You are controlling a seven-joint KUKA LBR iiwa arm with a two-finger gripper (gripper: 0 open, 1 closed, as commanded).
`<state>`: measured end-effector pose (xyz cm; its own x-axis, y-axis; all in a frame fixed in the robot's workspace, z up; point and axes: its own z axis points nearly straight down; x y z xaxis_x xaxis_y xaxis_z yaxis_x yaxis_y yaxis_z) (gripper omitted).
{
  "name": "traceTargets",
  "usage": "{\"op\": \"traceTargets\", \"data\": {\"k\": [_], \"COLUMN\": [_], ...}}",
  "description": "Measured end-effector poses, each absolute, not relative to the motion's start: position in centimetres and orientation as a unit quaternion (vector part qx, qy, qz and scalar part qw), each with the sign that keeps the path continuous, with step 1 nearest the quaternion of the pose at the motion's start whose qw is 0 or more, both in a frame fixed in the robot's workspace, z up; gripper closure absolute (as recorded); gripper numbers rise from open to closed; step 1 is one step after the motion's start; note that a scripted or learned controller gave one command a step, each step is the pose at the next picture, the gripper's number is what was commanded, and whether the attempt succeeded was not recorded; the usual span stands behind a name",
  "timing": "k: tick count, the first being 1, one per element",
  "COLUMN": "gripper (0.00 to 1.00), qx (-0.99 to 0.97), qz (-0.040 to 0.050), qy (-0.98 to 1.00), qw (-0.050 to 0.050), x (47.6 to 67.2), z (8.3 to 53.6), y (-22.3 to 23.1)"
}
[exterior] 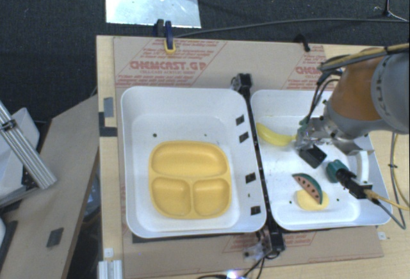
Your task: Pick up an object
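Cardboard covers the desk. Within the right bin, the banana lies near the left wall, with the end effector just beside its right tip; spread or pressed together, I cannot tell.

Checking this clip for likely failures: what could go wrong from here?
The gripper sits by the banana's end, so a grasp there may slip off. The banana lies near the right bin's left wall, which could get in the way. The watermelon slice lies close to the arm and could be knocked.
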<state>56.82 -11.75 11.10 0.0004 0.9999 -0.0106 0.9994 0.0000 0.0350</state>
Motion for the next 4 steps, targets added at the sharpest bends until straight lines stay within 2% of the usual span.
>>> {"op": "traceTargets", "data": {"k": [1, 2, 4], "gripper": [1.0, 1.0, 1.0], "qx": [0.706, 0.706, 0.704], "qz": [0.0016, 0.0019, 0.0015], "qy": [0.709, 0.709, 0.711], "qw": [0.003, 0.003, 0.0], "x": [57.0, 57.2, 58.9], "z": [17.5, 22.2, 21.1], "y": [-12.0, -12.0, -2.0]}}
